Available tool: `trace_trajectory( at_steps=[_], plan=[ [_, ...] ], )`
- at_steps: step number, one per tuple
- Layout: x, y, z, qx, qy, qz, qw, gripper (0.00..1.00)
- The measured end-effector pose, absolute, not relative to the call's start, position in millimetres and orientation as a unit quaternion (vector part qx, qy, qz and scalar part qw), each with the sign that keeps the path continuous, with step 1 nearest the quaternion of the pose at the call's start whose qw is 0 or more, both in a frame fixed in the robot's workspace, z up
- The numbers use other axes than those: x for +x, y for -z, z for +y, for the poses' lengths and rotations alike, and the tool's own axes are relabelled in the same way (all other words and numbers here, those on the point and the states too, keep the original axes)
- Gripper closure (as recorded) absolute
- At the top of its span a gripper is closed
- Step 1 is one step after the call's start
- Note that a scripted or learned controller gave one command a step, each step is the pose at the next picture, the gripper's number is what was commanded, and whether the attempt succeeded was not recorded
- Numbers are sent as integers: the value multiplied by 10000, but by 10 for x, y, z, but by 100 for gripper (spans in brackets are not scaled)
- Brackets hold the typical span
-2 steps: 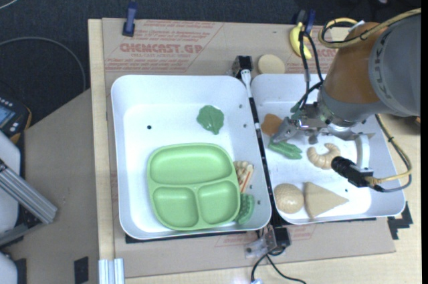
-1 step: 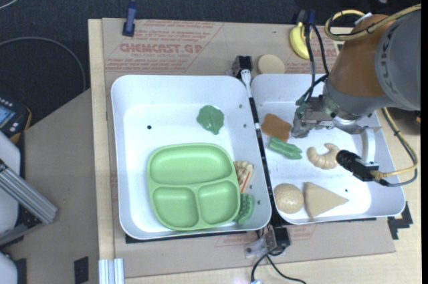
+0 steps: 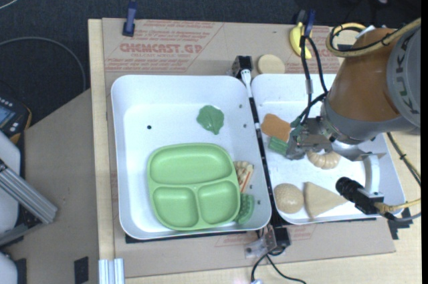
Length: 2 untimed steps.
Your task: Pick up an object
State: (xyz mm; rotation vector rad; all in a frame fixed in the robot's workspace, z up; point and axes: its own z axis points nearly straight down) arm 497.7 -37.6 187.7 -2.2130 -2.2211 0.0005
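Observation:
My gripper (image 3: 296, 148) hangs low in the left part of the right bin (image 3: 267, 90). It sits right beside an orange-brown block (image 3: 275, 125) and a small green piece (image 3: 277, 144), which lie just to its left. A lumpy beige piece (image 3: 325, 159) lies just to its right, partly under the wrist. Nearer the front of that bin lie a round beige ball (image 3: 289, 196) and a pale wedge (image 3: 326, 199). No object can be seen in the gripper.
The left bin (image 3: 127, 109) holds a green divided tray (image 3: 194, 184), a green leafy piece (image 3: 210, 118), a bundle of tan sticks (image 3: 243, 173) and a green bit (image 3: 246, 208). A beige disc (image 3: 271, 64) and a yellow object (image 3: 297, 39) rest on the board behind the bins.

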Motion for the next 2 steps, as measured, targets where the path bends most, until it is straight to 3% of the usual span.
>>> trace_trajectory(
  at_steps=[1, 2],
  plan=[
    [4797, -2830, 164, -7043, 43, -7099, -25, 100],
    [5113, -2768, 311, -7063, 12, -7079, -12, 100]
  ],
)
